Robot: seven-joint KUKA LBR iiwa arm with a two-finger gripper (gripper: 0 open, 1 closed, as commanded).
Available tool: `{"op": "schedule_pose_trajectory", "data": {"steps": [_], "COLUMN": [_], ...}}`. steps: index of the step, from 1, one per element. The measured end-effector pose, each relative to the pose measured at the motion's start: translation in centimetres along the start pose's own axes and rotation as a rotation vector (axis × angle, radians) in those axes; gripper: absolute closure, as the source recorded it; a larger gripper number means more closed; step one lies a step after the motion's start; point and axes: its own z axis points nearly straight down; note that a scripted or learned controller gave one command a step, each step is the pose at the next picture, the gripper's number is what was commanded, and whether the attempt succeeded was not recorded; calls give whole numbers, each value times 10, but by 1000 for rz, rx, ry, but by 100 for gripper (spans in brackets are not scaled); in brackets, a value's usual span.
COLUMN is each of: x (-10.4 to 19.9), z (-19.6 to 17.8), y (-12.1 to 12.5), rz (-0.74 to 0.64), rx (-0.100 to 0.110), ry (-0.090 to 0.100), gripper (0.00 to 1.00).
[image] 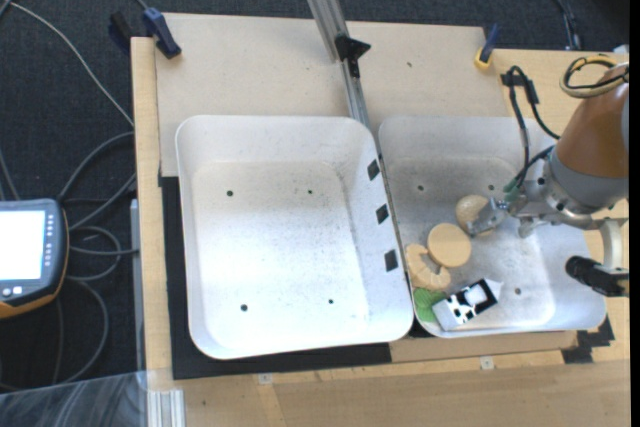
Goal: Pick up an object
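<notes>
Now the claw (pixel 492 215) hangs low in the right bin (pixel 520 140), just beside a round tan object (pixel 471 209); whether it grips, I cannot tell.

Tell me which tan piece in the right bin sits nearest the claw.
The small round tan piece, just left of the claw. The larger tan disc and the scalloped piece lie further down-left.
</notes>
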Motion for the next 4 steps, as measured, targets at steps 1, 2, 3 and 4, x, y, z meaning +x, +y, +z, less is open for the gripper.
{"op": "schedule_pose_trajectory", "data": {"steps": [1,2,3,4], "x": [-1,0,-10,-10], "z": [-15,-59,-117,-126], "y": [2,0,1,1], "rz": [0,0,0,0], "rx": [-8,-12,-15,-10], "ry": [-2,-5,-7,-5], "gripper": [100,100,100,100]}}
